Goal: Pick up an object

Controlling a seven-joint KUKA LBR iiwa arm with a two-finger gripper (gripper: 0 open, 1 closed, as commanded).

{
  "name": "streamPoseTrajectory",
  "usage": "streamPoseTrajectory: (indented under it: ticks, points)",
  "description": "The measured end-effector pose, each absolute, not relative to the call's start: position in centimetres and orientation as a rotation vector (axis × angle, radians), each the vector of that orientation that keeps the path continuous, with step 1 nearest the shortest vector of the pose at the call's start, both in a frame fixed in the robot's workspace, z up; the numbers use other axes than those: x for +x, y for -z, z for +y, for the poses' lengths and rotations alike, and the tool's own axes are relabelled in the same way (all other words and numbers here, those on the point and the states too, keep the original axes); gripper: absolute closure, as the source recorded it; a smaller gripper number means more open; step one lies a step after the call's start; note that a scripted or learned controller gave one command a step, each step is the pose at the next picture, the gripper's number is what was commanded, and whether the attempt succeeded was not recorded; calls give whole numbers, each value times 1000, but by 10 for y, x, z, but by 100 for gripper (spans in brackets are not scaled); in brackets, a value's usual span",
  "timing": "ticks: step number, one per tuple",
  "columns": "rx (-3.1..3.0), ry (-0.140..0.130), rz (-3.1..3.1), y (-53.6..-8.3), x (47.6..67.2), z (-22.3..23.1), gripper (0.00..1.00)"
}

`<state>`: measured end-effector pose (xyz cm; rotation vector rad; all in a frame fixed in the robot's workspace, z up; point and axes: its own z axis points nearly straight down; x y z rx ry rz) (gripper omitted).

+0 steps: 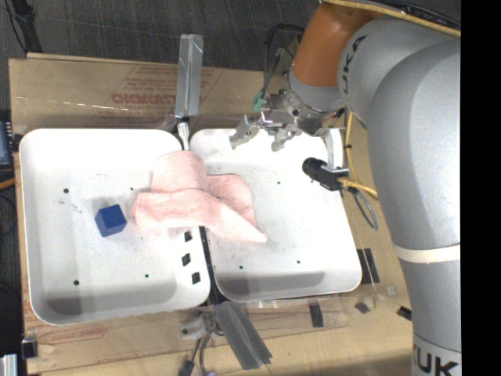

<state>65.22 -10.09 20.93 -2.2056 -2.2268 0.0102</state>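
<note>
Hovering spread and holding nothing: hand [261, 134] over the right bin's [329, 249] far edge, apart from pink cloth [200, 198] and blue cube [111, 219].

My count from remote station:
- White bins: 2, side by side, left bin [47, 210] and right bin [313, 233].
- Pink cloth [196, 198]: 1, draped across divider between both bins.
- Blue cube [111, 219]: 1, in left bin, left of cloth.
- Arm [391, 92]: 1, with single gripper [262, 134] above right bin's far edge.
</note>
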Motion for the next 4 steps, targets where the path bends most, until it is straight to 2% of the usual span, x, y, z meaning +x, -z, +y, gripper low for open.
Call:
streamPoseTrajectory:
  ticks: [1, 2, 3, 4]
  points:
    - [-1998, -6, -2420, -232, 652, -92, 0]
    - [-1917, -9, -2479, -100, 632, -100, 0]
    - [-1912, -14, -2478, -107, 632, -100, 100]
    - [-1912, -14, -2478, -107, 632, -100, 0]
